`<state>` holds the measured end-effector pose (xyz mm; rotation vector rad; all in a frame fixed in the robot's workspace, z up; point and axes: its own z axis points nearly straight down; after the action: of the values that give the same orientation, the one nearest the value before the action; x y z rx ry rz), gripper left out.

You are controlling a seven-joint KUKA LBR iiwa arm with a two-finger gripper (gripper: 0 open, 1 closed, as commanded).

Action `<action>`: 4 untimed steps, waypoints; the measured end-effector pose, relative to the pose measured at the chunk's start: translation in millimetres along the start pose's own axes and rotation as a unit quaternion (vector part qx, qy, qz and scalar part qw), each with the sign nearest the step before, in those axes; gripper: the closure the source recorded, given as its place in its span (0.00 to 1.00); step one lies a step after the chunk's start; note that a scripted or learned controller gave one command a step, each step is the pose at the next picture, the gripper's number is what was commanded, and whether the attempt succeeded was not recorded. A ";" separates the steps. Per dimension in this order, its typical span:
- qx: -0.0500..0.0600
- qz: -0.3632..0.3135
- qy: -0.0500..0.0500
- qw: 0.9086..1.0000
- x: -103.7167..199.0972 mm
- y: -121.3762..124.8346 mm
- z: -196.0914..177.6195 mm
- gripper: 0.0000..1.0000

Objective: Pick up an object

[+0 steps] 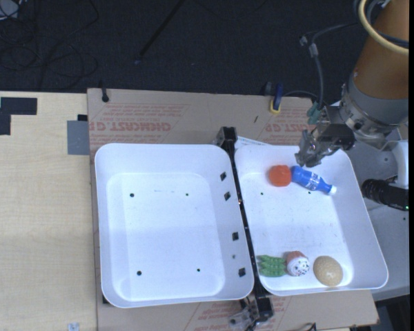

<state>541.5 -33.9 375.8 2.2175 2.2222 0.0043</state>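
In the right bin [348, 216] an orange ball [279, 176] lies near the far wall, with a blue bottle [312, 181] lying on its side just right of it. My gripper [308, 159] hangs over the bin's far right corner, its tips just above the bottle's left end. Nothing shows between the fingers. At the bin's near edge lie a green toy [270, 265], a white-and-red ball [297, 264] and a tan egg-shaped object [328, 270].
The left bin [162, 226] stands beside the right one, a black divider [236, 212] with clips between them. Both sit on cardboard [165, 119]. A black device [386, 193] lies off the right bin's right rim. Cables hang near the arm.
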 end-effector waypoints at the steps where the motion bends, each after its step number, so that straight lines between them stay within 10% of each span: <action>1: 0.002 0.000 0.000 1.000 4.7 8.8 -21.6 1.00; 2: 0.003 0.001 0.000 1.000 27.6 6.8 -32.3 1.00; 3: 0.007 0.000 0.000 1.000 67.9 -15.1 57.6 1.00; 4: -0.001 0.003 -0.001 1.000 0.9 -10.8 -34.9 1.00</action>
<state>530.6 -33.1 410.6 2.2224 2.2121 0.0043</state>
